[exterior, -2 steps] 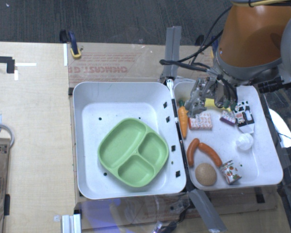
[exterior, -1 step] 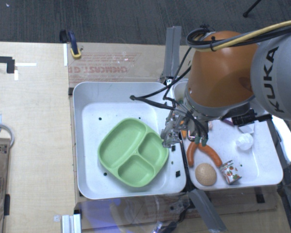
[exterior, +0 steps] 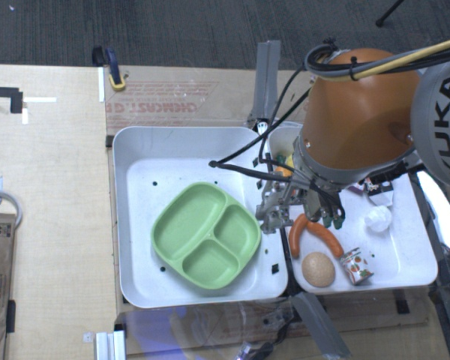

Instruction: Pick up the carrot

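The carrot (exterior: 320,235), a long curved orange-red piece, lies in the right bin (exterior: 405,274) near its left wall. My gripper (exterior: 300,207) hangs low directly above the carrot's upper end, at the divide between the two bins. The big orange wrist band (exterior: 360,111) hides most of the gripper from above. Nothing is visibly lifted; the carrot rests on the bin floor. A small yellow-orange bit (exterior: 283,172) peeks out under the wrist, too hidden to identify.
A tan egg-shaped object (exterior: 319,268) and a small red-and-white can (exterior: 356,266) lie just below the carrot. A white crumpled item (exterior: 377,217) sits to the right. A green divided plate (exterior: 206,235) lies in the left bin (exterior: 124,201). Cables trail over the left bin.
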{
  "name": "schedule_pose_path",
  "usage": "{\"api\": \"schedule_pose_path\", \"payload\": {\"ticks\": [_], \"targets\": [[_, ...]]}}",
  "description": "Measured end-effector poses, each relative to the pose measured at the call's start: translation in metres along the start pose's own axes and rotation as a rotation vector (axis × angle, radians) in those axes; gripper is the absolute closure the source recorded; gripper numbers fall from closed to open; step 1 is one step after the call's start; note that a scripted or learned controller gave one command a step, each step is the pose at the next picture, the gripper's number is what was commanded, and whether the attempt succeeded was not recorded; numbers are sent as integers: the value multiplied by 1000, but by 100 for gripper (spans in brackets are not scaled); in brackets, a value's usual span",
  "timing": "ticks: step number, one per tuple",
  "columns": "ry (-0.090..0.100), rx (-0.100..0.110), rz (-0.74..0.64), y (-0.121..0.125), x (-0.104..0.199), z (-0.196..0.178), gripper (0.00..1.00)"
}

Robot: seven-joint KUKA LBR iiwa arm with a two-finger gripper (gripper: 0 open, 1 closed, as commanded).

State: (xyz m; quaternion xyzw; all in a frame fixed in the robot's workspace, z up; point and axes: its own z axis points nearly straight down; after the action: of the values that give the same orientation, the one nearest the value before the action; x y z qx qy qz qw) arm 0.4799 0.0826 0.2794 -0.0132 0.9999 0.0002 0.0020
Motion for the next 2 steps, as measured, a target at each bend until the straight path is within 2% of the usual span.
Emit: {"api": "schedule_pose_path", "payload": {"ticks": [1,2], "targets": [[2,0,-139,-68,-77,31,100],[2,-3,-655,-54,-99,88,100]]}}
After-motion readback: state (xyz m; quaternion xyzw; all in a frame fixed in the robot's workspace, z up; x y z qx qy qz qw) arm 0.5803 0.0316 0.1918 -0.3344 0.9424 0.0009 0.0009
